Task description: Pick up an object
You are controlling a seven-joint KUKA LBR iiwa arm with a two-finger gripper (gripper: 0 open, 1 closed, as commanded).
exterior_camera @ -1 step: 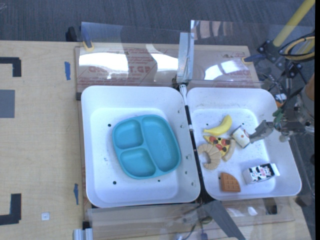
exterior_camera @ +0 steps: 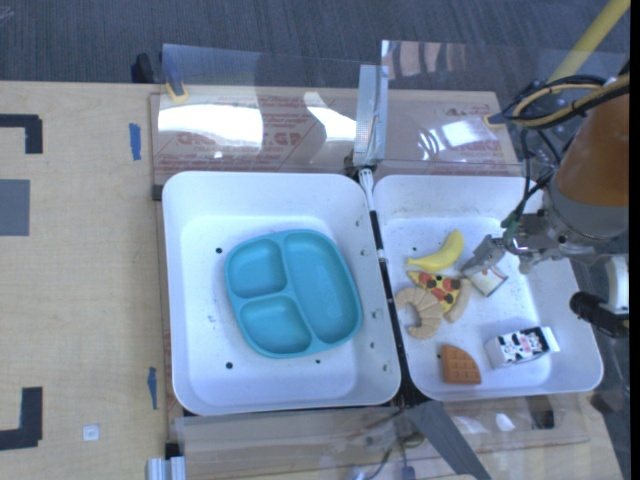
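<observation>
**Gripper low in right bin, grip state unclear**

Right bin [exterior_camera: 575, 373], near edge: waffle piece [exterior_camera: 459, 364] and cow-print carton [exterior_camera: 520, 346]. Mid-bin toward the left wall: croissant [exterior_camera: 422, 311], pizza slice [exterior_camera: 445, 288], banana [exterior_camera: 438, 256]. Gripper [exterior_camera: 487, 260] sits just right of the banana, above a small white block [exterior_camera: 488, 282]; can't tell if it's gripping anything. Left bin [exterior_camera: 190, 268] carries 1 blue 3-section plate [exterior_camera: 292, 291], centered.

The arm [exterior_camera: 600, 168] is cut off by the right edge. The hand [exterior_camera: 492, 260] hides part of a small white item [exterior_camera: 488, 282]; its fingers are too blurred to read.
</observation>
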